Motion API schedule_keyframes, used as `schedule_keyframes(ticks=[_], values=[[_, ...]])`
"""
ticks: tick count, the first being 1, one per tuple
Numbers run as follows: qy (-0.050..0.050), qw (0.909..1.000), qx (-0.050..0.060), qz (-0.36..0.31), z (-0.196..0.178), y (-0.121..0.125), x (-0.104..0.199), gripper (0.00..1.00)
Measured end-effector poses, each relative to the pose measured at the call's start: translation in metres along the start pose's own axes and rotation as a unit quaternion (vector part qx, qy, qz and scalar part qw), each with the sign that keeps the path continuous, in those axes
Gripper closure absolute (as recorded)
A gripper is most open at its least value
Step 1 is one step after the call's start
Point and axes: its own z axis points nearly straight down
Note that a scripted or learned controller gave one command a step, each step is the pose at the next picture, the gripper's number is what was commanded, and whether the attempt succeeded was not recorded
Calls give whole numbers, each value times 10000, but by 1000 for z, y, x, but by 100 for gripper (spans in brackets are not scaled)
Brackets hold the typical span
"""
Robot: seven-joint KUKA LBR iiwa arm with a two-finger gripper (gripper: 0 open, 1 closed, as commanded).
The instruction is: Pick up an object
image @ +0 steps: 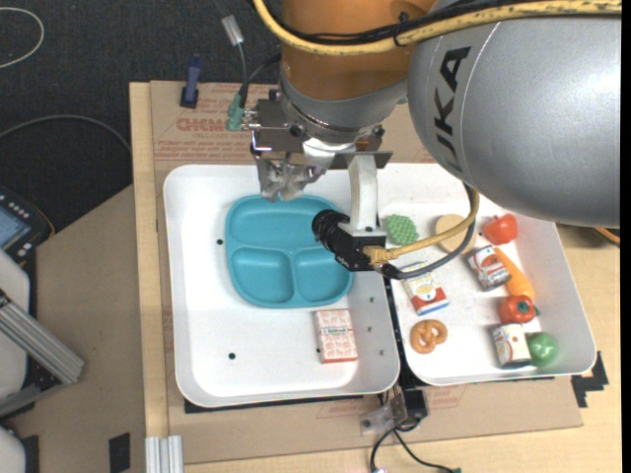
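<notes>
the blue divided plate (286,252) lies flat in the left bin (212,308), up toward its far half, three compartments showing. right at its far rim, the gripper (284,181) is down low, metal fingers (273,179) at the plate's back edge. are they clamped on that rim or just hovering beside it? can't tell from here, and nothing shows clearly between them, so no hold to call. just beyond the plate's right side, a white bracket with a black fitting (340,236) hangs off the wrist, yellow cable (434,242) looping away over the bin divider.

near the front of the same bin, apart from the plate, a small pink-and-white carton (335,335) lies flat.

over to the right bin (567,294): a green textured piece (401,229) at the far left corner, a small box with red print (425,294) below it, a pretzel (428,336) nearer the front. further right, a red tomato-like item (501,229), a little can (486,266), an orange carrot (515,274), another red piece (517,309), a white cube-like carton (510,344) and a green ball (542,347) touching it. the big grey arm (532,87) with its orange band (355,18) looms over the far side.
</notes>
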Motion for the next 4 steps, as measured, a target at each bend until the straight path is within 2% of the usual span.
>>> schedule_keyframes(ticks=[1, 2, 3, 4], values=[[-21, 10000, 57, 20, 118, -60, -48, 100], [37, 9999, -141, 19, -175, -57, -128, 100], [5, 10000, -10, 6, -124, -57, -136, 100], [4, 10000, 4, 7, -61, -57, -144, 100]])
